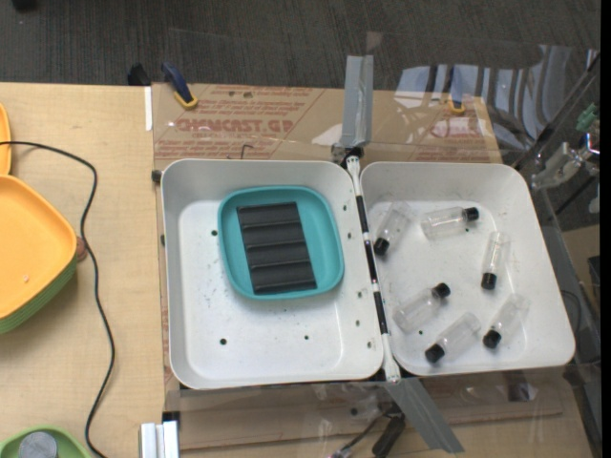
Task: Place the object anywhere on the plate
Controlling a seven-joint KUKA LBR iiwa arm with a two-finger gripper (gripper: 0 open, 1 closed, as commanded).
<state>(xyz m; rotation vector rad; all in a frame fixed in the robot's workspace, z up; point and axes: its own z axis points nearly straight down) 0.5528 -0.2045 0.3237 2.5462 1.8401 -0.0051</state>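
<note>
Clear black-capped vials (449, 220) lie apart from ribbed teal plate (230, 241).

I am looking down on a dark grey carpeted floor (286, 17) running across the top of the view. Below it, a pale wooden surface (115, 256) is filling the left side, and a thin black cable (95, 284) is snaking down over it. A flat sheet of brown printed cardboard (248, 122) is lying at the far edge, with a blue and yellow clamp (179, 84) sitting just beside its corner. Stacked orange and green plastic trays (29, 256) are poking in from the left edge. Even light is falling, casting soft shadows.
</note>
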